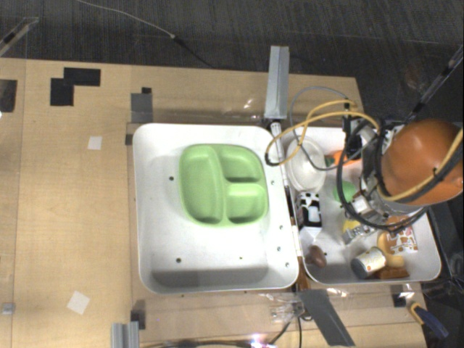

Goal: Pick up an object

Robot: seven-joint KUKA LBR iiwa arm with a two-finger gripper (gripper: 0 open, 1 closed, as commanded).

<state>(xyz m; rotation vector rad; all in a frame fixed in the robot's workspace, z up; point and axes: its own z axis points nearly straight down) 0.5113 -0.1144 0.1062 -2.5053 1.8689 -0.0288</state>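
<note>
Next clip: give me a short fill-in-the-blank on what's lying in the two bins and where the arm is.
1. The green divided plate lies in the ____ bin.
2. The plate has ____ compartments.
3. The arm hangs over the ____ bin.
4. The white bowl sits near that bin's ____ corner, by the yellow cable.

Missing words: left; three; right; upper-left

A green divided tray (221, 183) lies inside the left white bin (156, 259) on the wooden bench (65, 216).
</note>
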